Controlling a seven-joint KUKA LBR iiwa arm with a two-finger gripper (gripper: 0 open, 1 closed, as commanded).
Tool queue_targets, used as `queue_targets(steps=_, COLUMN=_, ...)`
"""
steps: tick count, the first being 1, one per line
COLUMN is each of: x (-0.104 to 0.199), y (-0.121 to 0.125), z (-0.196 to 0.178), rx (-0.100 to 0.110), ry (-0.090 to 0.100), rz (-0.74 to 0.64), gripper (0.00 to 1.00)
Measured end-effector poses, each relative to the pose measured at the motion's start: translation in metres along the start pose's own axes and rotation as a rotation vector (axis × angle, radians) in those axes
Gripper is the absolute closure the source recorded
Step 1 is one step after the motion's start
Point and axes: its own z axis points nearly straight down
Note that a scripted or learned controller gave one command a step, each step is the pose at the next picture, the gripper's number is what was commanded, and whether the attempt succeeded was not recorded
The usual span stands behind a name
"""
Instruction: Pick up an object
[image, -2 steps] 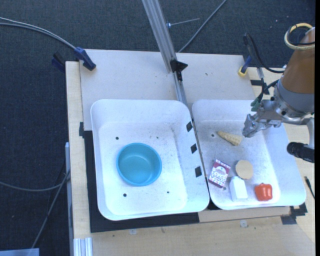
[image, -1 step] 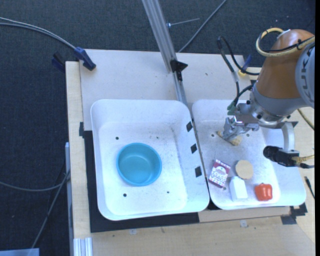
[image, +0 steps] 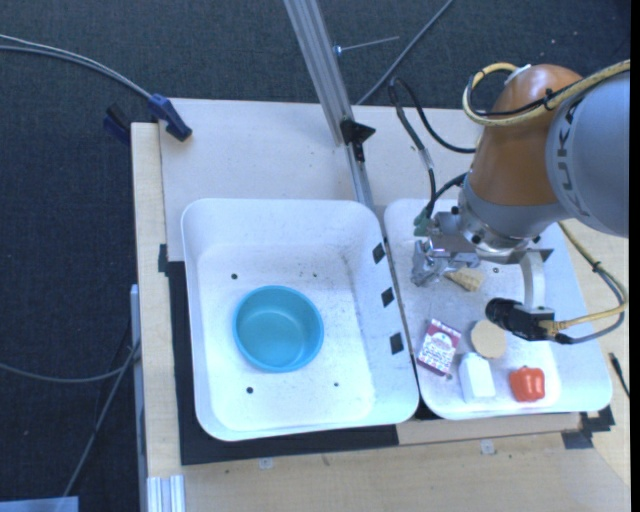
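My gripper (image: 430, 264) hangs low over the back left part of the right bin (image: 590, 385), under the orange wrist band. A small beige piece (image: 464, 280) lies just to its right, close to the metal tip; I cannot tell whether they touch. Nearer the front of the same bin lie a pink and red packet (image: 438, 347), a round tan disc (image: 489, 341), a white block (image: 477, 378) and a red pepper (image: 527, 383). The arm's body hides the back right of that bin.
The left bin (image: 215, 400) holds a blue bowl (image: 279, 328) at its middle left. A slanted metal pole (image: 330, 85) comes down to the bins' shared back edge. A black plug with a yellow cable (image: 517, 318) hangs beside the disc.
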Motion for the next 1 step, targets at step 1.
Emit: queue_targets(steps=1, x=0.052, y=0.0005, z=0.0076, rx=0.002, ry=-0.001, rz=0.0, gripper=1.0)
